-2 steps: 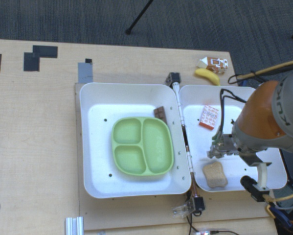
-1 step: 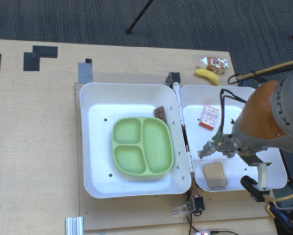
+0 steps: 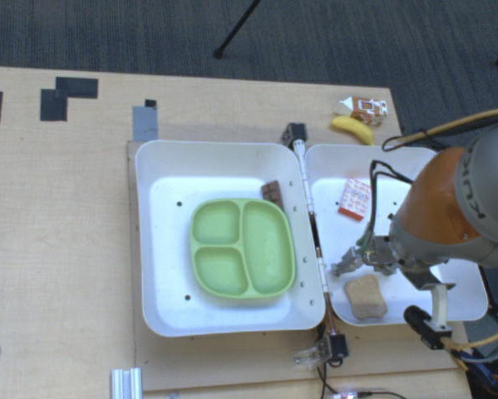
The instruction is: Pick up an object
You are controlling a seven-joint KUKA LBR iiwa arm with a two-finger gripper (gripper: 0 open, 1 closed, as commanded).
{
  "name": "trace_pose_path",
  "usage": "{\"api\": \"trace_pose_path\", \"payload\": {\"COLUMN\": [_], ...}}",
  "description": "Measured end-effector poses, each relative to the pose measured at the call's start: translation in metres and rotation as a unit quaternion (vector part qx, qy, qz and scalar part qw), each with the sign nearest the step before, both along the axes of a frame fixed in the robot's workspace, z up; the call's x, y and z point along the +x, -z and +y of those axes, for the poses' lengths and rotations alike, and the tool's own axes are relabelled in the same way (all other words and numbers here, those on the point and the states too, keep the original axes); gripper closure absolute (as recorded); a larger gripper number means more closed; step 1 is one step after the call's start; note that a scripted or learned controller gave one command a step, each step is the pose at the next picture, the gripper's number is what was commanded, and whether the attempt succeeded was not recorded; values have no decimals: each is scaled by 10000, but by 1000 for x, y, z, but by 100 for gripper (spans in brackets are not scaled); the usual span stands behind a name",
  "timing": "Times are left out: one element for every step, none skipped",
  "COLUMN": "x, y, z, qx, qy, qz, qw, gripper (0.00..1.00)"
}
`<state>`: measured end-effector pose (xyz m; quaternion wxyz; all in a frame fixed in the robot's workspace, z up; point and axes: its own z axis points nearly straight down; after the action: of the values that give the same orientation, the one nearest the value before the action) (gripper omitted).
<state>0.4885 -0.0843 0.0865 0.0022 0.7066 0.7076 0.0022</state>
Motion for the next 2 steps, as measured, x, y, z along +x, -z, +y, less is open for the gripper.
{"api": "trace_pose_path", "payload": {"x": [2, 2], "y": [-12, -11], "z": [0, 0], "qx": [-3, -3], "qy": [-15, -13], "qz": [-28, -28], "qw": [10000, 10000], "gripper": [100, 0]}}
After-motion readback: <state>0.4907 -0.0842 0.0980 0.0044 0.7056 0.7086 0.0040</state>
